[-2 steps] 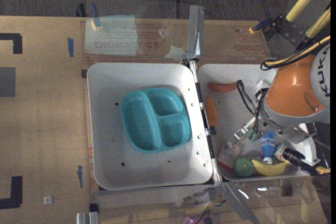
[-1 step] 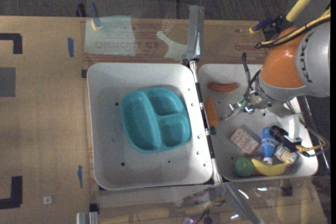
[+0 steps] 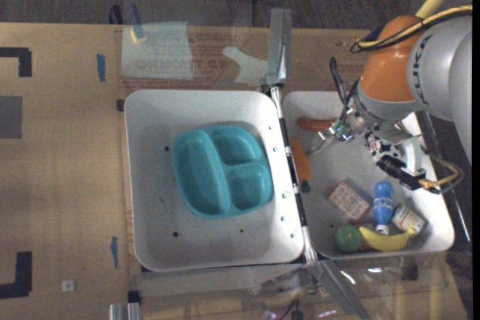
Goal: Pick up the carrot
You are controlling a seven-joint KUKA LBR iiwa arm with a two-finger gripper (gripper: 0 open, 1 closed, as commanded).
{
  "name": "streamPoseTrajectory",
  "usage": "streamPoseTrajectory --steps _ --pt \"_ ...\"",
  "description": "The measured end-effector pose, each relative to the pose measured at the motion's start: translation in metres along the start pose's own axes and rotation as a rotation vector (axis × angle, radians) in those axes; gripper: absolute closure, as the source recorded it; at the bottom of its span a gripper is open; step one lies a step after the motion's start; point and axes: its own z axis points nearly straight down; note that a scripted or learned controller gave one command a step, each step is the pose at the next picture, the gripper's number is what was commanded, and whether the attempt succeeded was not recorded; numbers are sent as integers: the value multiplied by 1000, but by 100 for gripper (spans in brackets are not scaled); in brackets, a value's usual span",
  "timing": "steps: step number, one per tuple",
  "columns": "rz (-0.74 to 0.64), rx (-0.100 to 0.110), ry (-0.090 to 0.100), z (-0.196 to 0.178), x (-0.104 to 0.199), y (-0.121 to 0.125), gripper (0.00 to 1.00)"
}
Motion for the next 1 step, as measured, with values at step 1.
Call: streamPoseTrajectory --steps 1 --pt "50 0 1 -1 23 -46 0"
